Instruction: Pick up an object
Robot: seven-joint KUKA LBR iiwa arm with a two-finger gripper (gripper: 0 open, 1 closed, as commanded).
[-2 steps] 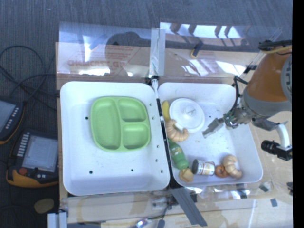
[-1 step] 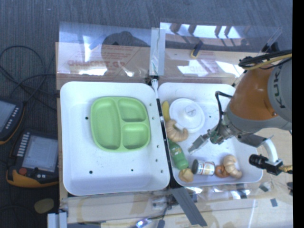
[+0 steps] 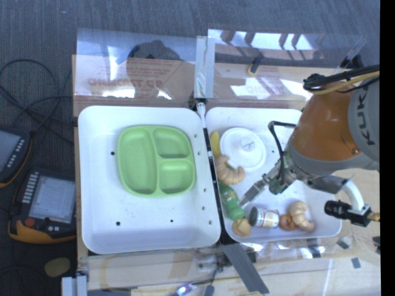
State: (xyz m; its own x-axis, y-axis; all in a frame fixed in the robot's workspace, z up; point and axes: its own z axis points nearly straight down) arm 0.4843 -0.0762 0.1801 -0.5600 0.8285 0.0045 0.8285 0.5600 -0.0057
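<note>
- camera view, looking down at a slant: my gripper (image 3: 250,195) hangs low in the right bin (image 3: 321,230), its fingers (image 3: 246,197) parted a little and grasping nothing, the tips between the pastry above and the small tin below.
- nearest to my reach is a croissant-like pastry (image 3: 231,174), lying just left of my fingers beside the white round lid (image 3: 245,147); i judge it a light toy, firm but rounded, best pinched across its thick middle rather than at the tapering ends.
- a small tin (image 3: 267,217) lies on its side just below my fingers; stiff and smooth by the look of it, it would likely roll, so i would close across its round body from above.
- a green bottle (image 3: 230,202) lies along the bin's left wall, with a brown piece (image 3: 241,227) at its lower end; so close to the wall, there seems little room for one finger.
- another pastry (image 3: 299,216) rests near the bin's front right, touching or nearly touching the tin.
- a yellow thing (image 3: 215,143) lies at the left wall by the lid; what it is i cannot tell.
- left bin (image 3: 99,227): a green divided plate (image 3: 156,160), broad and flat.
- writing: white letters "ku" on my arm (image 3: 370,131); the tin's label is too small to read.
</note>
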